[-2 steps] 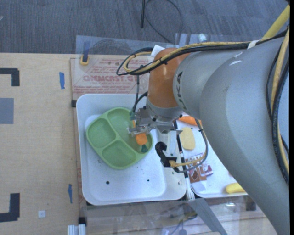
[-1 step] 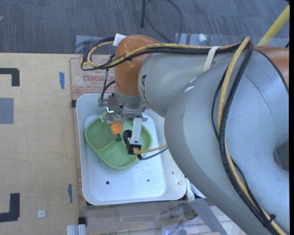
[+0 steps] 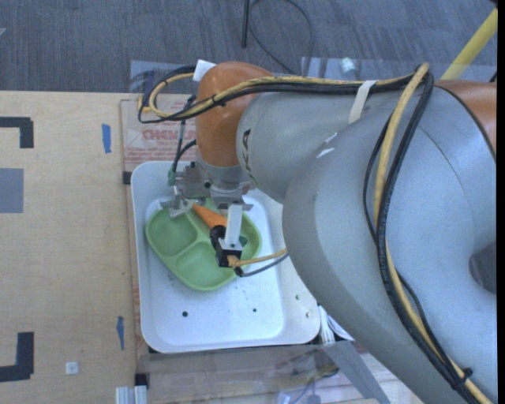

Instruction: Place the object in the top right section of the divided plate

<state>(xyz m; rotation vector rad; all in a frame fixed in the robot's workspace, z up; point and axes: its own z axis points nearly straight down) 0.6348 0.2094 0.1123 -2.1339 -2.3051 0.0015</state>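
Nearest to us, the grey arm (image 3: 379, 237) sweeps in from the right, with yellow and black cables running along its casing. It narrows toward the orange band (image 3: 225, 110) above the wrist, which sits over the upper part of the white bin (image 3: 213, 323).

Below that band the gripper (image 3: 203, 207) points down onto the green divided plate (image 3: 185, 256). We cannot tell whether the gripper is parted or closed, because the wrist and its metal fittings cover the tips from this angle.

Right under the gripper we see the orange object (image 3: 207, 214), a short tapered piece lying at a slant. It is in the upper part of the plate, toward the right side. It touches or nearly touches the gripper's hardware, and we cannot make out whether it is gripped or just resting there. The gripper also hides the dividers around it, so we cannot say for certain which section it is in.

The plate lies tilted in the upper left of the bin, and its left and lower sections show bare green. The bin floor below the plate is white with a few small dark spots.

The bin rests on the pale wooden bench (image 3: 55, 237), which carries black marks and two bits of blue tape (image 3: 106, 138). Farther off, grey carpet (image 3: 118, 31) runs beyond the bench, with a thin black cable (image 3: 247, 24) on it.
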